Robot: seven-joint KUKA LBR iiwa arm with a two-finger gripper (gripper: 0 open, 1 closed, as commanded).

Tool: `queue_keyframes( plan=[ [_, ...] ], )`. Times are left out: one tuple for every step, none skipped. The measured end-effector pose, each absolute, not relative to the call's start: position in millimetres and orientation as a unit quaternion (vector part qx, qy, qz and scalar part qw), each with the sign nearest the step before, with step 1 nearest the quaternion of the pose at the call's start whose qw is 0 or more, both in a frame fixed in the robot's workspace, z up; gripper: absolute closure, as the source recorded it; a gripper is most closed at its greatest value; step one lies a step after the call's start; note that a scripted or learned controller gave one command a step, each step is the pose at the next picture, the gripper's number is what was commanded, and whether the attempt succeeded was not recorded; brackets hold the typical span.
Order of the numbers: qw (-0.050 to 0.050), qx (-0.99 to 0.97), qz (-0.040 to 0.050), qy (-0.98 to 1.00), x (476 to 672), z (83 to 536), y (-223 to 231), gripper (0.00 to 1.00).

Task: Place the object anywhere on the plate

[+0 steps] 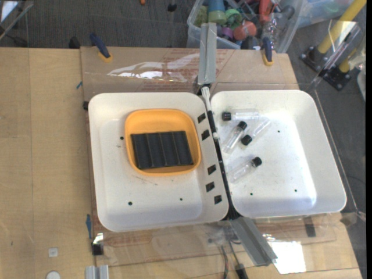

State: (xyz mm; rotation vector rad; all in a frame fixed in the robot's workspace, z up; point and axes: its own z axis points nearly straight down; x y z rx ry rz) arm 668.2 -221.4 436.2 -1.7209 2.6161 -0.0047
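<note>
Lying flat across an orange plate (163, 121) in the left bin (110, 202), a black ribbed block (161, 150) fills most of the dish. Four clear vials (244, 138) with black caps lie scattered near the divider in the right bin (302, 179), well apart from the plate.

A pale wooden bench (40, 156) is filling the lower and left part of the camera view, with clear plastic sheeting (145, 71) taped across its far side and catching the light in a bright glare. Beyond the bench, dark grey carpet (116, 10) is covering the floor, and a clear plastic tub (250, 10) of mixed coloured toys is sitting on it beside a black stand base (334, 68) at the far right
</note>
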Motion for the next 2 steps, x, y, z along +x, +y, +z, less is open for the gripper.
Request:
queue_keyframes(
  plan=[
    [0.004, -0.696, -0.0015, 0.718, 668.1, 435.7, -221.3, 1.00],
    [0.004, -0.796, -0.0014, 0.606, 667.9, 435.4, -221.3, 1.00]
  ],
)
